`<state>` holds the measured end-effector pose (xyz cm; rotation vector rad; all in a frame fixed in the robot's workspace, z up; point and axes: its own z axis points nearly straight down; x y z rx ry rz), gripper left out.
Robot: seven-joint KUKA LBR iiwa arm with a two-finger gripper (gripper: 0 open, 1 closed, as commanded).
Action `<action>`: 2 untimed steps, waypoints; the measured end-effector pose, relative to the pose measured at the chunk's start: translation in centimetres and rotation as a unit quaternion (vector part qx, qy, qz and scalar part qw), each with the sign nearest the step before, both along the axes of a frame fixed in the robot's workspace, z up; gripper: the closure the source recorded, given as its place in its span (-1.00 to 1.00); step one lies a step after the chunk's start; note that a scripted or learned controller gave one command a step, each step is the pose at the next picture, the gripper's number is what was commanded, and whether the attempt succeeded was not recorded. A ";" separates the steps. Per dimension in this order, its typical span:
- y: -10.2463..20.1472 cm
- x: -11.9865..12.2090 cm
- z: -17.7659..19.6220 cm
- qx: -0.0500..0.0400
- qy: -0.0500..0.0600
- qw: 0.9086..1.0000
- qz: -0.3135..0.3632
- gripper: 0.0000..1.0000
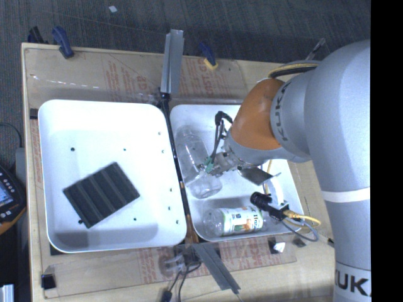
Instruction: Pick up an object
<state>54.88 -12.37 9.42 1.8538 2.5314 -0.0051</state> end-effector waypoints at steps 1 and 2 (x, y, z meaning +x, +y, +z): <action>0.1 0.2 1.1 0.000 -0.001 1.000 0.002 1.00; 5.0 2.9 9.9 -0.002 -0.001 1.000 -0.006 1.00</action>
